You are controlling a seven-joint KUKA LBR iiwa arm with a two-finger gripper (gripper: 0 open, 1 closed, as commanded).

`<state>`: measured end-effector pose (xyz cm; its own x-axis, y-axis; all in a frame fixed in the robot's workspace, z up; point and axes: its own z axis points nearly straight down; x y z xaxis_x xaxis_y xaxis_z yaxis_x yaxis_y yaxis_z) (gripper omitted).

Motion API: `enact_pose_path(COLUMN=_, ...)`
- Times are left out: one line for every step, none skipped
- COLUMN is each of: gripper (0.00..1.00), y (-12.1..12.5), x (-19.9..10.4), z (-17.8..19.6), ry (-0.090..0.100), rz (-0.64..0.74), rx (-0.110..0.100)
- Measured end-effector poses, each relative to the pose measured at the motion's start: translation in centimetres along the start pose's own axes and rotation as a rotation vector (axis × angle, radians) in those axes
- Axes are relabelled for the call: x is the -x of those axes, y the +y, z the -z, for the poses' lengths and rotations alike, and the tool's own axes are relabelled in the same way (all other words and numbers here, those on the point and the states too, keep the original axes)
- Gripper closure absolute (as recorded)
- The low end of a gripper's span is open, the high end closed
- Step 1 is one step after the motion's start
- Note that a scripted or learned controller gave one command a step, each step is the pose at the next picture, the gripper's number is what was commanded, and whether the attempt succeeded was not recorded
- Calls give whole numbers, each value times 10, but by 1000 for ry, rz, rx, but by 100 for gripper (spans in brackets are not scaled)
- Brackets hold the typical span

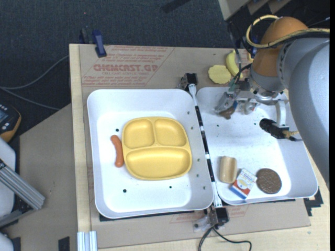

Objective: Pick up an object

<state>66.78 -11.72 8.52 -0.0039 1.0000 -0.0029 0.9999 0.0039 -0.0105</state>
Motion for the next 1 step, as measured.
enact_pose_path(gripper=0, y=-3, x=-5, z=0, ry=0, rz=-6, rx=2)
